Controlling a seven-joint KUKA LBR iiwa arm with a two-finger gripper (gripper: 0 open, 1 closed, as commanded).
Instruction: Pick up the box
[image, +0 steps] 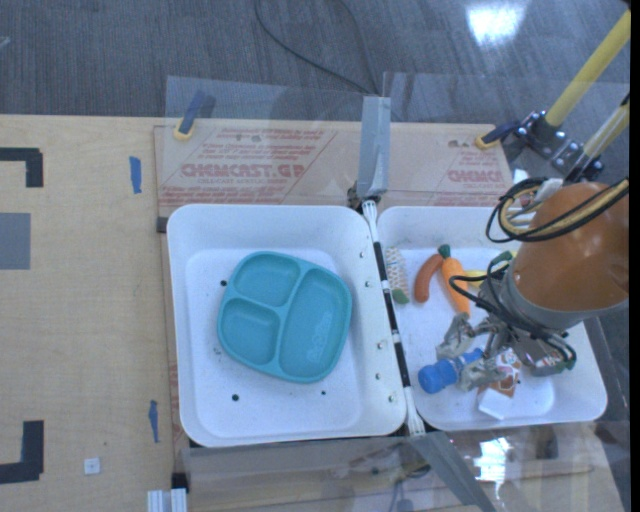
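Pale wooden bench (80, 330) fills most of what we see, with grey floor beyond it and two shallow white bins set side by side on top. We take the teal divided plate (285, 316) as our landmark: it lies flat in the middle of the left bin (200, 400), tilted a little so its two small compartments face the bench's open side.

To the right of the plate, across the double rim where the bins meet, is the right bin (580, 400). There we see a toy carrot (458, 282) and an orange sausage-shaped piece (428, 277) lying close together, level with the plate's upper edge. Lower down, level with the plate's lower edge, a blue cylinder (438, 377) lies on its side.

The arm (565, 250) comes in from the far right of the plate, its orange band hanging over the right bin. Below it the gripper (478, 352) is down among the clutter, just right of the blue cylinder and touching or nearly touching it. We cannot tell how its jaws stand; cables and metal parts crowd the spot.

The box (497, 392), a small white and red carton as far as we can make out, lies just beside the gripper, on the side away from the plate and toward the bin's near rim. We do not see it between the jaws.
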